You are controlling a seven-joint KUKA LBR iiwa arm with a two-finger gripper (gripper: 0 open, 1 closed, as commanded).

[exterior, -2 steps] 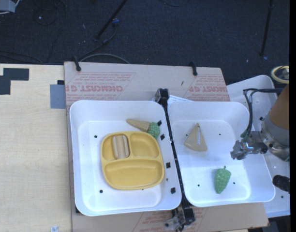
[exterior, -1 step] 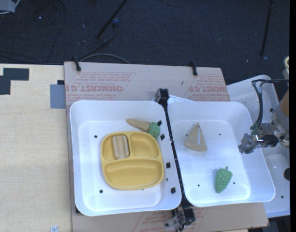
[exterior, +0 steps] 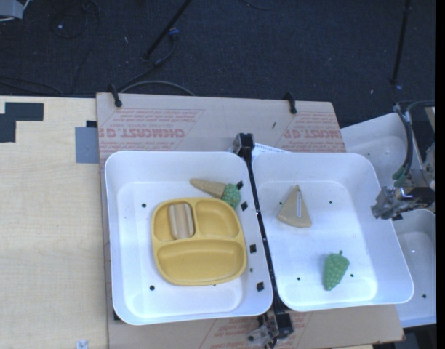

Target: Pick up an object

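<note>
Camera view puts my gripper (exterior: 391, 203) at the right rim of the right bin (exterior: 386, 187), outside the floor area, nothing between it and any object. Can't tell its state from here: too small, blurred.

Progress, my read: nothing picked yet. All candidates sit on bin floors, none lifted.

Right bin:
- tan wedge (exterior: 295, 209), upper middle, lying flat, apart from the walls
- green grape bunch (exterior: 335, 270), lower right, well apart from the wedge

Left bin (exterior: 121, 195):
- yellow divided plate (exterior: 201, 257), with a tan roll (exterior: 181, 219) in its upper-left compartment
- cone with green top (exterior: 217, 189) just above the plate, near the divider between the bins

Left to do: pick a target, travel in over it, descend, close, lift. Wedge or grapes are nearest to me, so I'd judge those the likely targets.

Writing: cardboard (exterior: 208, 126) under the bins has red print, repeated on the strip behind both bins and again along the front edge. It reads upside down/mirrored from this angle; I can't make out the word reliably. No other labels legible.
</note>
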